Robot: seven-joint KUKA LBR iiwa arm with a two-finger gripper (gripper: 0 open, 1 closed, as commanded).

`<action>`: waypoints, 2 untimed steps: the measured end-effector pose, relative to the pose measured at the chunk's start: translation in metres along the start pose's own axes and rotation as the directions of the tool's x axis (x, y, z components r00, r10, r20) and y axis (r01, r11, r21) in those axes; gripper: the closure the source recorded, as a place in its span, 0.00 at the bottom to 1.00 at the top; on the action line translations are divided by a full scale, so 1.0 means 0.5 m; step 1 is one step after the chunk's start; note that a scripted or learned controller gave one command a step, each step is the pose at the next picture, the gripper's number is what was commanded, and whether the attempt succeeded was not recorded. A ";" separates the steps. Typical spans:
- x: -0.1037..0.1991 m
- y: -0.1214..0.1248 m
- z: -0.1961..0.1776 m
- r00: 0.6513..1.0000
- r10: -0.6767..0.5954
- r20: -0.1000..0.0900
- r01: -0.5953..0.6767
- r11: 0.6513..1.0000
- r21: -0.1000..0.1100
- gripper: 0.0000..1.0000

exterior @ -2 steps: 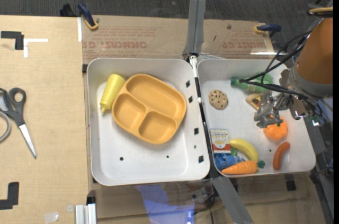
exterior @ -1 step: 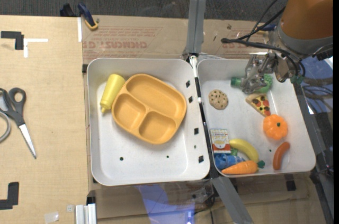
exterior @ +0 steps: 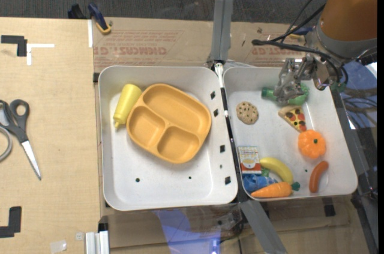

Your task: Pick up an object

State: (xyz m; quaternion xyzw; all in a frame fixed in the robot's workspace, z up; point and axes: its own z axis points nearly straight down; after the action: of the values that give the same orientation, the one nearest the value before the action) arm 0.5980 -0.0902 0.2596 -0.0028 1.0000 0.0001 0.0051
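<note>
Brown cardboard (exterior: 150, 42) with unreadable mirrored red lettering behind the bins; claw (exterior: 292, 86) state unclear.

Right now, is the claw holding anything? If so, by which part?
Cannot tell. The claw sits low over a green item at the far side of the right bin, but the view does not show the item between its fingers.

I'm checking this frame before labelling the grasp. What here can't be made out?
- Gripper: in the camera view its fingers blur into wrist hardware and cables, so their state is unreadable.
- Green toy: the gripper covers most of it; contact and shape unclear.
- Blue item: mostly hidden under the carrot and banana.
- Small carton: print too small to read.
</note>
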 end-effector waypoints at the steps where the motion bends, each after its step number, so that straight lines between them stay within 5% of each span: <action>1: 0.086 -0.189 0.310 0.987 -0.160 -0.008 0.160 0.987 -0.002 1.00; 2: 0.085 -0.188 0.309 0.987 -0.161 -0.007 0.161 0.987 -0.001 0.00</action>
State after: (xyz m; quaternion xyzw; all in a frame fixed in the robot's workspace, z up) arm 0.5574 -0.1845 0.1047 -0.0836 0.9965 -0.0001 0.0018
